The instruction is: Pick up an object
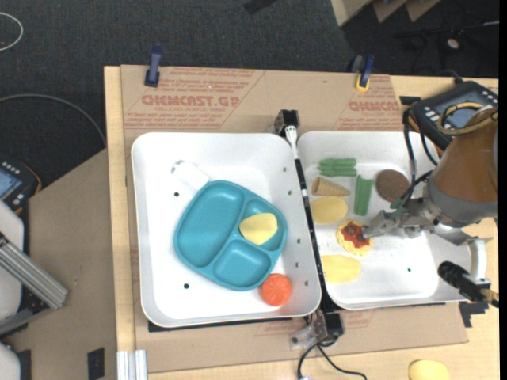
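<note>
Toy foods in the right bin (412, 279): two green, three yellow; gripper (371, 229) grip unclear. Cardboard (198, 93) reads "CHEMCAST".

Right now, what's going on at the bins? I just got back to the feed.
The arm reaches in over the right bin, with its gripper low beside a small red and yellow piece. Nothing is visibly lifted yet. Around it lie two yellow pieces, two green pieces, a tan wedge and a brown disc. The left bin holds a blue divided plate with a yellow piece on it, and an orange ball beside the plate.
</note>
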`<state>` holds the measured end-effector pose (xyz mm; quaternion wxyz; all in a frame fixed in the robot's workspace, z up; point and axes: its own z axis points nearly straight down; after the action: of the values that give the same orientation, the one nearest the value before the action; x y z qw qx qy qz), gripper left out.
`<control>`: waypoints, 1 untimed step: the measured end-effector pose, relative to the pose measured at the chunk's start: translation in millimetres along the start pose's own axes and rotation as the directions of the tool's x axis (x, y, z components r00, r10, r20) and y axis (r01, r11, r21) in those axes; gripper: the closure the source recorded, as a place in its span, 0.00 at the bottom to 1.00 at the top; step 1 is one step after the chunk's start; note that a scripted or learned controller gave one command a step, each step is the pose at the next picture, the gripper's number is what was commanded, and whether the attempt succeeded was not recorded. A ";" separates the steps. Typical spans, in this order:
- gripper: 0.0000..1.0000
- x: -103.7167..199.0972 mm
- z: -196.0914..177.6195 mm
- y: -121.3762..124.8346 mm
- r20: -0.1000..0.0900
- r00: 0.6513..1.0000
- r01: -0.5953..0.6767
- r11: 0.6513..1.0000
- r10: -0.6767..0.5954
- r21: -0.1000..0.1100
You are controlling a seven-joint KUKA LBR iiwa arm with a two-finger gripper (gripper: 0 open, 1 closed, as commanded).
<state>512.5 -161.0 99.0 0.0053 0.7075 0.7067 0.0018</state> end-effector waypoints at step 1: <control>0.00 52.7 -134.7 -31.0 -0.005 1.000 0.007 1.000 -0.007 -0.001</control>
<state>480.2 -107.6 233.1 0.0041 0.7050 0.7092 0.0040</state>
